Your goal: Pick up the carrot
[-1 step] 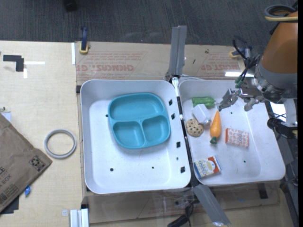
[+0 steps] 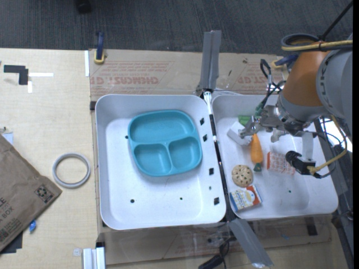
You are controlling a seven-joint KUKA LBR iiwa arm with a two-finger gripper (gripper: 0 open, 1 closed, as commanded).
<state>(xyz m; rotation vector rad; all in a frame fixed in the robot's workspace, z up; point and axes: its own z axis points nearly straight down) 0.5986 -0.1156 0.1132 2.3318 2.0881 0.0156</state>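
Claw (image 2: pixel 252 129) over right bin (image 2: pixel 320 203), just above carrot (image 2: pixel 256 149); blue tray (image 2: pixel 165 143) left.

Camera: single fixed view, mounted above the worktop (image 2: pixel 45 122), looking down at a slant.
Facing: dark floor along top of frame, worktop's near edge at bottom.
Distance: mid-range, both white bins whole in frame, left bin (image 2: pixel 112 206) centre, right bin (image 2: pixel 314 203) centre-right.
Arm entry: arm (image 2: pixel 331 77) comes in from upper right of frame.

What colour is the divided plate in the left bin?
The three-compartment plastic plate is turquoise blue, seen clearly in the camera view.
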